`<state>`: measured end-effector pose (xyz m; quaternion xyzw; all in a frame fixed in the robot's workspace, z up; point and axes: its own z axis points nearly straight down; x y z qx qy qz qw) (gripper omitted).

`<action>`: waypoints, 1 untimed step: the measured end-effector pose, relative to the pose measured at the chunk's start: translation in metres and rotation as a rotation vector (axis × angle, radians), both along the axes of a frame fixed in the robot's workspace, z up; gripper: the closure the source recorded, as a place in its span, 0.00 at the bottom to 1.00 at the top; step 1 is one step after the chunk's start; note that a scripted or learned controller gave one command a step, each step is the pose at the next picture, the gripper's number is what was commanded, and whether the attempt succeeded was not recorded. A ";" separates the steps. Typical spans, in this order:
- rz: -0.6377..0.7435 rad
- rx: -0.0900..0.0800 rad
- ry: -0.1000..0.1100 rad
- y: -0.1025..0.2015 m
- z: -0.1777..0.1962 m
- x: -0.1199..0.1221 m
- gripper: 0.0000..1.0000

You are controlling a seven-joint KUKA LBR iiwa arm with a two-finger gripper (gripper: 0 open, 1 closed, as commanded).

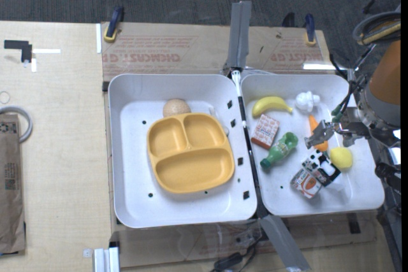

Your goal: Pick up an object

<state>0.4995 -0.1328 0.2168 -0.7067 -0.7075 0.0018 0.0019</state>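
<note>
My gripper point(319, 136) hangs low over the right side of the right bin point(363, 200), reaching in from the right. It sits directly over an orange carrot-like piece point(312, 122), whose ends show above and below it. A yellow lemon point(342, 158) lies just below and to the right of the gripper. A black, white and orange carton point(314, 175) lies below it. A green bottle point(279, 151) and a red-and-white box point(265, 131) lie to its left. Along the bin's back lie a banana point(272, 105) and a white object point(306, 100).
The left bin point(127, 137) holds a yellow divided plate point(190, 153) and a beige round object point(176, 107) behind it. Cardboard point(166, 48) with two blue clamps point(115, 21) lies behind the bins. A brown paper bag point(9, 181) rests far left on the bench.
</note>
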 end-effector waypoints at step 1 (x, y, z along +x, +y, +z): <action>-0.227 -0.001 0.000 -0.032 -0.119 0.059 0.00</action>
